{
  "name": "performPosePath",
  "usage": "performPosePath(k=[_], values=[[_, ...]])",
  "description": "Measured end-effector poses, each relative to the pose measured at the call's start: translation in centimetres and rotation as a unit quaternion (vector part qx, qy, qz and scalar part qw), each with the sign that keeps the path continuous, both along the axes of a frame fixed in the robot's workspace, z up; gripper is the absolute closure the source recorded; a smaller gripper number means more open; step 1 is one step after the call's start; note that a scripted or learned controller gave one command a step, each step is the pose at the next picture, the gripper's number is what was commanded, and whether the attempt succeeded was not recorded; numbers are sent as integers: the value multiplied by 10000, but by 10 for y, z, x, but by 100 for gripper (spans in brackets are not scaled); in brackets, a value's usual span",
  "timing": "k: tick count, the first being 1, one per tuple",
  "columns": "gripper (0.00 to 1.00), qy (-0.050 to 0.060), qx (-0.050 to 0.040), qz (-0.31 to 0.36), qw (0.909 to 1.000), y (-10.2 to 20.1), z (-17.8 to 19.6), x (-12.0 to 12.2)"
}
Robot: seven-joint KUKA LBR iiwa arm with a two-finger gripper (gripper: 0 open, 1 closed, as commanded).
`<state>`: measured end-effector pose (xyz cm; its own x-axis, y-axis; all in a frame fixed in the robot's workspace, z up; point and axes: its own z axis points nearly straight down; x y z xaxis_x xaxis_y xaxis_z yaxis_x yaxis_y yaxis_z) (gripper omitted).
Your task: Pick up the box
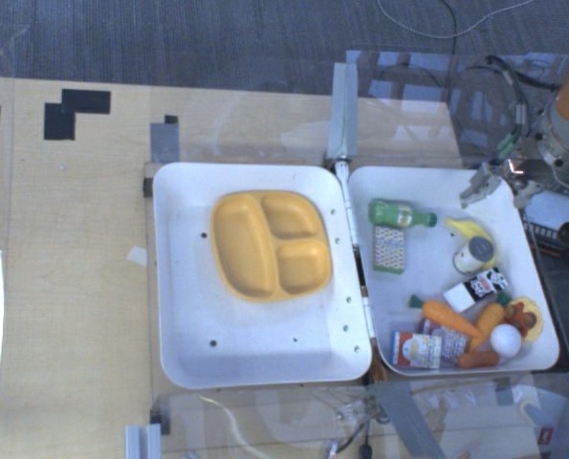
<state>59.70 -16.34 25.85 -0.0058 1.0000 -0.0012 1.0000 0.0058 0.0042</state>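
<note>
The box (389, 249) is a small flat carton with a fine green-and-white pattern, lying in the right bin (427, 295) just below a green bottle (399, 215). The end effector (497, 182) hovers over the bin's upper right corner, fingers spread, holding nothing.

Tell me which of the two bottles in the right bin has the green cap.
The bottle lying on its side at the bin's far left has the green cap; the small upright bottle near the banana has a grey lid.

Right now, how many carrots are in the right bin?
2. One carrot lies slanted near the bin's middle front; a second carrot sits just right of it, above the white egg. The pile there is crowded, so another could be hidden.
</note>
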Motion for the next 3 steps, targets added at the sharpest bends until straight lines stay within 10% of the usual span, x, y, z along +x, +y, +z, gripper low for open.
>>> performPosePath(k=[1, 3], values=[[0, 7, 7, -106, 9999, 73, -98, 16], [0, -78, 1, 389, 9992, 77, -163, 8]])
